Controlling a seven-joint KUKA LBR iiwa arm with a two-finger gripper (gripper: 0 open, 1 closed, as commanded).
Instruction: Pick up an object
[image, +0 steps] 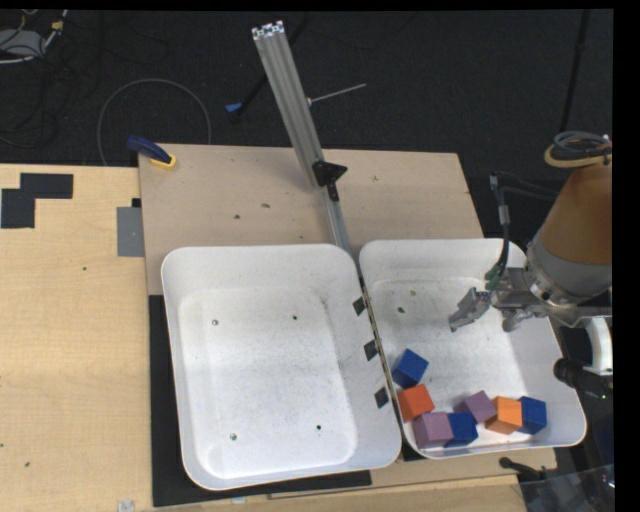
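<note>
Item: two shallow white bins sitting side by side on the surface, left bin (200, 290) and right bin (420, 262), touching along their inner walls. Arm (580, 225), grey with an orange band, is reaching in from the right edge over the right bin. Hand (490, 308) is hanging above the bin's bare floor, toward its right wall and well apart from the blocks; its fingers (465, 312) are pointing toward the left bin and are spread, with nothing showing between them, so the hand is standing released. Contents are lying along the near wall of the right bin. Blue cube (409, 367) is resting nearest the divider, tilted with one corner pointing toward the near edge. Orange cube (416, 401) is sitting just beside it on the near side, close or touching. Purple cube (434, 429) is lying at the near wall, touching a second blue cube (462, 428). A smaller purple cube (480, 405) is sitting just behind that pair. A second orange cube (509, 412) and a dark blue cube (533, 413) are lying together toward the near right corner. All are roughly cubic, so no long axis is showing. A metal rail (295, 110) is slanting up from between the bins toward the far edge.
</note>
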